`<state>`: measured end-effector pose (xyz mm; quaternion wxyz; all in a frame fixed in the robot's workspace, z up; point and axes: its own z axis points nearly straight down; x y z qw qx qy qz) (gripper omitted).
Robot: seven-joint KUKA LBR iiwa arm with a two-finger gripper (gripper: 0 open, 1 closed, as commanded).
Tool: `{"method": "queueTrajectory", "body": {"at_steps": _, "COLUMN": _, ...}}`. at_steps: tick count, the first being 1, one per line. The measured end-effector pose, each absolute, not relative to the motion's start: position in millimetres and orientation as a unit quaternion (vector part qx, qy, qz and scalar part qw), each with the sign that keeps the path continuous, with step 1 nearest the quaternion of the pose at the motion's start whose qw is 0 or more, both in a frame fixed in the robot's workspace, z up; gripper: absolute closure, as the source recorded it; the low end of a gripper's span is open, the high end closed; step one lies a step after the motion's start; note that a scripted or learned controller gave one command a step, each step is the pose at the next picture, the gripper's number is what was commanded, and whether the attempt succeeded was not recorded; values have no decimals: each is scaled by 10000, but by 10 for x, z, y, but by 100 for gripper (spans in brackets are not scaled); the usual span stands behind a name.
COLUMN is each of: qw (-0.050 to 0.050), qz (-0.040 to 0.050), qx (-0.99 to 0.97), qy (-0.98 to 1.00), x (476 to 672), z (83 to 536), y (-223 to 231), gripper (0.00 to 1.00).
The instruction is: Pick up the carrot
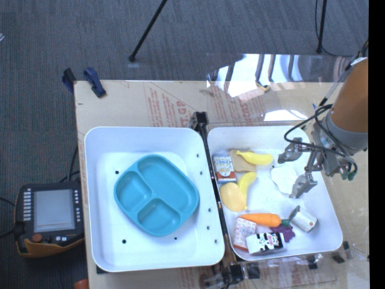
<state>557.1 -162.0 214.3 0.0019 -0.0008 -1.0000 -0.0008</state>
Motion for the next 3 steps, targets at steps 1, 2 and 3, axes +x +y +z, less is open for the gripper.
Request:
{"method": "queueTrajectory", "body": {"at_steps": 1, "qw": 20, "qz": -20, "qx": -410, "qy": -9992, "x": 5020, "z": 1110, "y": -993, "gripper": 0}}
{"method": "queueTrajectory", "body": {"at_steps": 2, "qw": -200, "qz": 5, "qx": -1424, "qy": -9896, "x": 4904, "z": 999, "y": -1022, "gripper": 0}}
{"method": "queueTrajectory", "body": {"at_steps": 3, "qw": -133, "qz": -6, "qx": -1396, "qy": -9901, "x": 4880, "z": 1042, "y": -996, "gripper": 100}}
